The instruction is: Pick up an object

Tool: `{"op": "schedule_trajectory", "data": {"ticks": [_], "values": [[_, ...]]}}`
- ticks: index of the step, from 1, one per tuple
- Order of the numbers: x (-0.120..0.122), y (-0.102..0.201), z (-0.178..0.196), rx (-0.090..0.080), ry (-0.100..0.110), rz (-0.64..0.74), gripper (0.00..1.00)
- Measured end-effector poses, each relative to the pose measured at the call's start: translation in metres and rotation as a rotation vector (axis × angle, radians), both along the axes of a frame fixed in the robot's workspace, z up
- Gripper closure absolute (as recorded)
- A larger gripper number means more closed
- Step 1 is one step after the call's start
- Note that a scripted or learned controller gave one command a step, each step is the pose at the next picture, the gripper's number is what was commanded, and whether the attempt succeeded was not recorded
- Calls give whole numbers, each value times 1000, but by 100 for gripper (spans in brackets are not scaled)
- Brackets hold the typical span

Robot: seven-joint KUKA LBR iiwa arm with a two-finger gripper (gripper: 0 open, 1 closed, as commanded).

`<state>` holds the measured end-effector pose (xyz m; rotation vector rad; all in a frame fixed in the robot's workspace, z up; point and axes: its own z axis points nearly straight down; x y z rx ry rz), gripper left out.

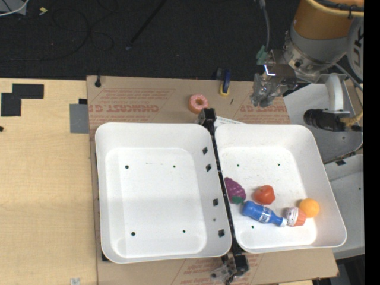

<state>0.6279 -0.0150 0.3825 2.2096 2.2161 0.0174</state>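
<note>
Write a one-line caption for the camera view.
Gripper hovers beyond the right bin, which holds four small toys; pink ring lies outside.

Gripper (pixel 265 94) above bench behind right bin (pixel 323 159); blue bottle (pixel 262 213), red ball (pixel 264 194) inside.

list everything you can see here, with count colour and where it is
bins: 2, white, side by side on the brown board
purple grape bunch: 1, purple, right bin, by its left wall
red round item: 1, red, right bin, near front
blue bottle: 1, blue, lying in right bin, front
small capped item: 1, white and orange-red, at the bottle's right end
orange ball: 1, orange, right bin, front right
pink ring: 1, pink, on the board behind the bins
blue and yellow clip: 1, at the board's back edge
arm: 1, grey with orange band, top right
gripper: 1, dark, above the board behind the right bin
</note>
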Motion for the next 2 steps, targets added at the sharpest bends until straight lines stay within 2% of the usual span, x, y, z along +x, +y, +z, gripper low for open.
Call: {"op": "schedule_trajectory", "data": {"ticks": [1, 2], "values": [[17, 1, 98, 0, 6, 2, 100], [16, -8, 159, 0, 12, 2, 100]]}}
